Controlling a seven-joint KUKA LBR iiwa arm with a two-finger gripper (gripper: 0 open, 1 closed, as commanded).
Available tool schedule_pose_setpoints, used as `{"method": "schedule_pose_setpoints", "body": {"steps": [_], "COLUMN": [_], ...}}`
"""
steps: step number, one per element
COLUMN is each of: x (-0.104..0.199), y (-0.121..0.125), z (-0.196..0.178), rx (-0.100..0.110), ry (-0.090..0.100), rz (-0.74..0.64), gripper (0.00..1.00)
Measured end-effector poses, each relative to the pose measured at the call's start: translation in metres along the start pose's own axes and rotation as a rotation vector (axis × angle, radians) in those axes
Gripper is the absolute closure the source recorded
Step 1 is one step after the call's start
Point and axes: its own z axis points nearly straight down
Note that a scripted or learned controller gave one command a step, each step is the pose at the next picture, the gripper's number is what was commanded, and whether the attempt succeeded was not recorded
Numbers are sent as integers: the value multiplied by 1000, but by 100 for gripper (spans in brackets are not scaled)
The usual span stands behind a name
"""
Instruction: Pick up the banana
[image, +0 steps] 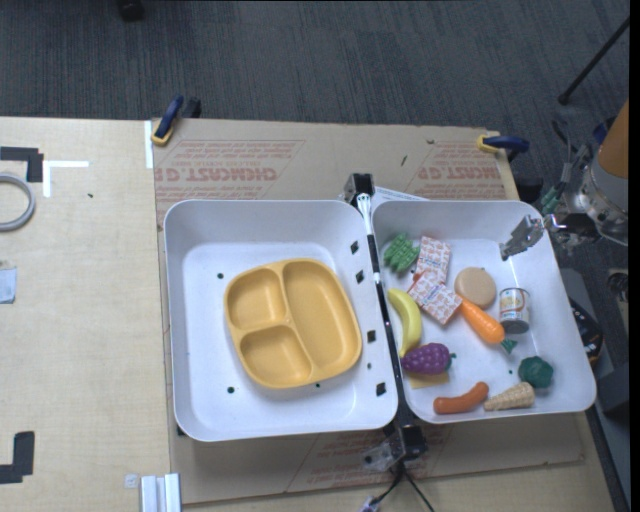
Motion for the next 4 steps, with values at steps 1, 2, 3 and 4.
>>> {"method": "schedule_pose_setpoints", "body": {"steps": [1,2,3,4], "x": [85,161,200,200], "y": [-4,-21,-96,-96], "z": [85,7,7,7], "rx": [0,-1,0,0], "ry": [0,-1,0,0], "rz": [98,-91,-123,-123], "gripper": [0,0,0,0]}}
